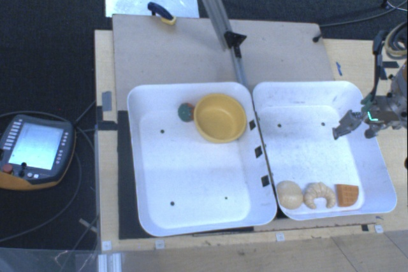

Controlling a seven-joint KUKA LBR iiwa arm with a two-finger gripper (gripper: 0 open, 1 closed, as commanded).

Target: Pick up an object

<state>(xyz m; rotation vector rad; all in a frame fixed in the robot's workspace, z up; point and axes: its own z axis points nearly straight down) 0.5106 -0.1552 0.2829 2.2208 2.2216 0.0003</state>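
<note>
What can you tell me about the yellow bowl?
The yellow bowl is round, plain and looks like plastic. It stands upright with its open side up, and nothing shows inside it. It sits near the far edge of the left bin, close to the wall between the two bins. A small dark green thing lies right against its left side.

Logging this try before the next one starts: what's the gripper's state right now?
Gripper: above the right bin's right side, nothing visible in it; open or shut cannot be told.
</note>
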